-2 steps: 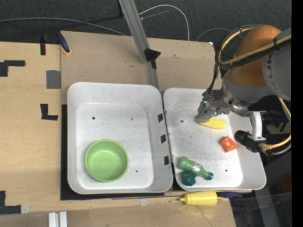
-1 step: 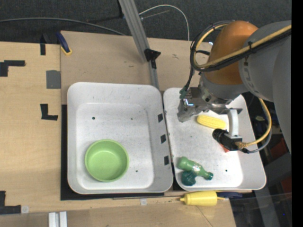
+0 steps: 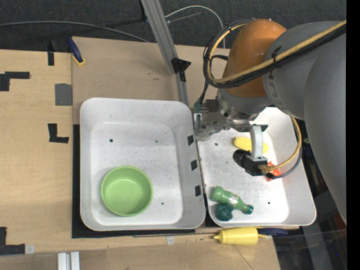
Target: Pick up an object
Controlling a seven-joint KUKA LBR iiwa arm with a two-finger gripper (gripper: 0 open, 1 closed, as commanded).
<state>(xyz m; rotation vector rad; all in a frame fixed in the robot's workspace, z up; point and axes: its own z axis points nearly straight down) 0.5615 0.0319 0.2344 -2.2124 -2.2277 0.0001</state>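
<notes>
ROBOT SEEKS ITS PICK: A gripper [image 3: 209,121] hangs over the far left corner of the right-hand shallow white plastic bin [image 3: 292,210], close to the wall it shares with the left-hand white bin [image 3: 90,151]. This looks like the approach step of a pick. Nothing is seen in its grasp, and whether it is spread or pressed together cannot be told from this angle.

The nearest candidate, a small curved yellow plastic piece [image 3: 242,143], lies just beside the gripper, toward the middle of the bin and partly hidden by wrist hardware. A green toy bottle [image 3: 232,199] and a small teal object [image 3: 224,211] touching it lie well apart from the gripper, near the bin's front left corner. A round lime-green bowl [image 3: 127,190] sits in the left bin's front left quarter.

The next move probably calls for a sideways shift over the yellow piece, then a square descent onto it.
</notes>
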